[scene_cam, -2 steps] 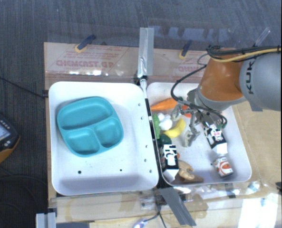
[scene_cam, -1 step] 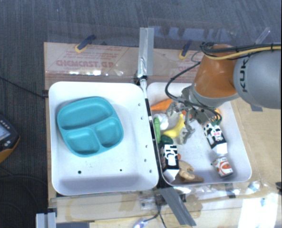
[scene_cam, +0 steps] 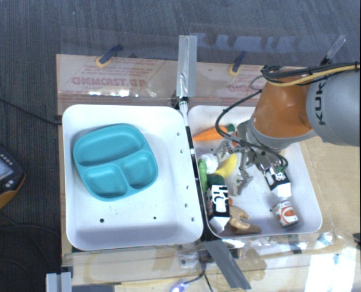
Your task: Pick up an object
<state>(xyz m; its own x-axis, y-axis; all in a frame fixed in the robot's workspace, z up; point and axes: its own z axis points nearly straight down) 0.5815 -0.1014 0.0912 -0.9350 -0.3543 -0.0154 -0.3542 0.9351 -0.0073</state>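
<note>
Right of the frame | pincer (scene_cam: 244,178) spread wide, holding nothing, over banana (scene_cam: 227,165) | drop straight, squeeze slowly

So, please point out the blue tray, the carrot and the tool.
Blue tray (scene_cam: 114,160), camera view, on its middle ridge.
Carrot (scene_cam: 207,135), camera view, on its orange body.
Tool (scene_cam: 243,180), camera view, between its fingertips.

Overhead slanted view (both bins (scene_cam: 168,111))
</note>
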